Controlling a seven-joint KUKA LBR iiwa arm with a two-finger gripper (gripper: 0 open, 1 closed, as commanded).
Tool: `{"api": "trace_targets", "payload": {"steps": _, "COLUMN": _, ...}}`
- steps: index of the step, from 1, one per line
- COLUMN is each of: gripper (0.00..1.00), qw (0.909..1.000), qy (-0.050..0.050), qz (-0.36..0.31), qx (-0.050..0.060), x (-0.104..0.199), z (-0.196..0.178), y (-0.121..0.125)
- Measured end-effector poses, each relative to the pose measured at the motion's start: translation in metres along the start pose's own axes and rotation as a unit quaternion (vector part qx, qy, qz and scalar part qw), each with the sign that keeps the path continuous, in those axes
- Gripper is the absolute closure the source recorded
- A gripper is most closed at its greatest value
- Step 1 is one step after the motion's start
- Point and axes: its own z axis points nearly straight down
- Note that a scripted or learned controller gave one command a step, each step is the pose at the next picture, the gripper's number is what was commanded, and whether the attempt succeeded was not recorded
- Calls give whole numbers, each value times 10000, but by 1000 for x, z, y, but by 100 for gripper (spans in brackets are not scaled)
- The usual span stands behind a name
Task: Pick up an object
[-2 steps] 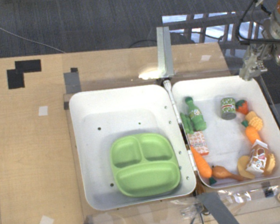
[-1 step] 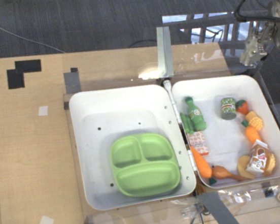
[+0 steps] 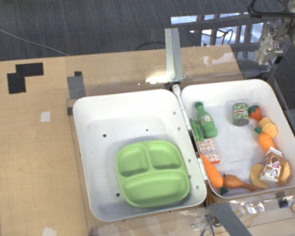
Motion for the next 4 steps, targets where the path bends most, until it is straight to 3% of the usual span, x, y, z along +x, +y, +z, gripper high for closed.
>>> {"api": "trace_targets", "payload": {"steps": 1, "gripper": 100, "qw": 10000, "qy": -61, "qz": -17, "qx": 2, "x": -2, "z": -14, "y": 1}}
{"api": "trace_targets", "payload": {"steps": 2, "gripper": 100, "qw": 9947, "qy": 78, "qz": -1022, "qx": -8, "x": 9, "z": 23, "y": -36}}
{"api": "trace_targets", "payload": {"steps": 4, "gripper": 100, "qw": 9945, "qy": -58, "qz": -1046, "qx": 11, "x": 3, "z": -7, "y": -32}}
